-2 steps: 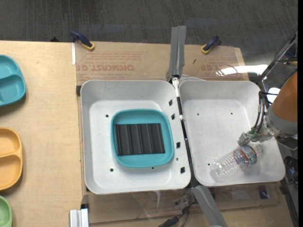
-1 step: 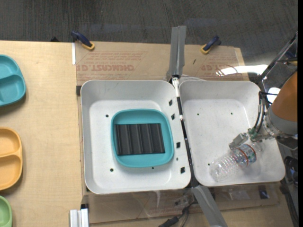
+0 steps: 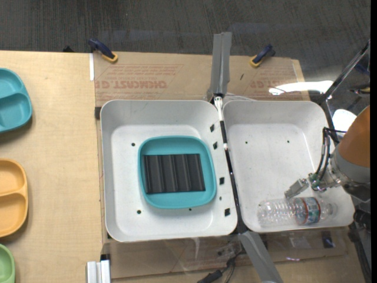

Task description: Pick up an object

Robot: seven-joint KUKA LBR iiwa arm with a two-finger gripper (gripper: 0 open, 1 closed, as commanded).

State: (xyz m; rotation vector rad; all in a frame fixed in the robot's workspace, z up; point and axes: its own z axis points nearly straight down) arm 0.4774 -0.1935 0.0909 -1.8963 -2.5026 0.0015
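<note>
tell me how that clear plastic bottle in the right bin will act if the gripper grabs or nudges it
The bottle lies on its side near the front wall of the right bin, so a nudge would probably roll it. It looks clear and empty, so likely light and easily squashed. Its smooth plastic may slip from the gripper.

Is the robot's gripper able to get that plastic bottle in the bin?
Probably yes. The gripper hangs just above the clear plastic bottle, which lies on its side alone near the front wall of the right bin. Nothing sits between them.
</note>
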